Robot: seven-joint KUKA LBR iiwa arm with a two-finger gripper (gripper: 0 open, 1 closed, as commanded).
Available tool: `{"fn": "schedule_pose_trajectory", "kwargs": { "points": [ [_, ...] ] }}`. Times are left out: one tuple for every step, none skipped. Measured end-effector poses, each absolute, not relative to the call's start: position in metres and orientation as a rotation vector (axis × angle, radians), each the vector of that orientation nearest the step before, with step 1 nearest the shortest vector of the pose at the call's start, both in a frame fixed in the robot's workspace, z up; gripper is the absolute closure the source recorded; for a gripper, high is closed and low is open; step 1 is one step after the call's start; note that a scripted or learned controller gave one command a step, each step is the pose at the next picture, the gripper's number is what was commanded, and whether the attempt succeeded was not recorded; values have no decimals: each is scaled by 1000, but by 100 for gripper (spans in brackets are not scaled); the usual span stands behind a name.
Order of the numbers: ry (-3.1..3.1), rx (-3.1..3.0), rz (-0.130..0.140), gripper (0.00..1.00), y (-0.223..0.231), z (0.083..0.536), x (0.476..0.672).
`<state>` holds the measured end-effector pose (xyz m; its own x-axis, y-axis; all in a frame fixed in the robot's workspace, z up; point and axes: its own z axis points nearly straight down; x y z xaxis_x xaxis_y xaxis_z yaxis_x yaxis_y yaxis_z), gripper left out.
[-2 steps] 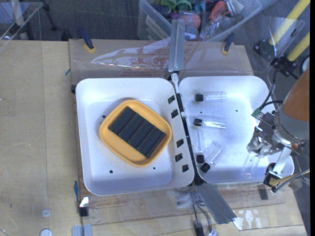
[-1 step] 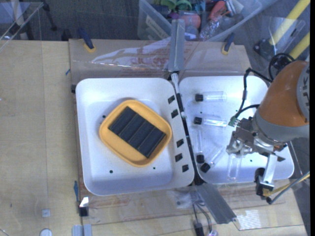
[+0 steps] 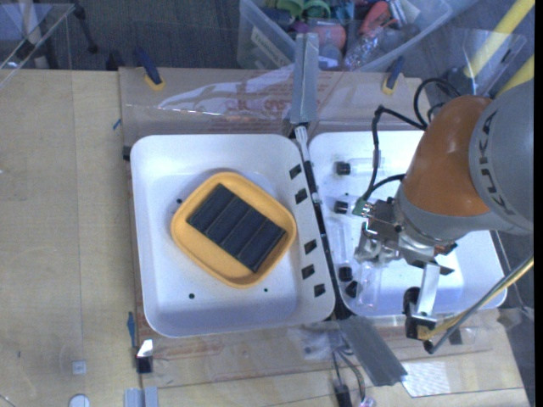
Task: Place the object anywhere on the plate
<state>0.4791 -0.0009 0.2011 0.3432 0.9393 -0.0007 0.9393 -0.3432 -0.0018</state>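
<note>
A yellow, rounded-square plate (image 3: 191,227) with a dark ridged centre lies tilted in the left white bin (image 3: 157,164). The grey arm with its orange band (image 3: 450,155) reaches over the right white bin (image 3: 361,147). Its gripper (image 3: 371,257) points down into the front-left part of that bin, close to the divider. A pale, glassy blur sits just under the gripper, and I cannot make out what it is. The arm hides most of the right bin's floor.
A raised divider with black clips (image 3: 307,219) separates the two bins. Small black fittings (image 3: 341,169) dot the right bin's floor. A clear tub of colourful toys (image 3: 339,7) stands behind the bins. Bare wooden bench (image 3: 59,227) lies to the left.
</note>
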Motion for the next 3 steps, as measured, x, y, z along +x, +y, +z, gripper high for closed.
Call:
{"fn": "schedule_pose_trajectory", "kwargs": {
  "points": [
    [-1879, -2516, 3, 100, 23, 183, 542],
    [-1962, -2453, 3, 100, 61, 184, 577],
    [-2050, -2382, 2, 100, 90, 184, 579]
  ]
}}
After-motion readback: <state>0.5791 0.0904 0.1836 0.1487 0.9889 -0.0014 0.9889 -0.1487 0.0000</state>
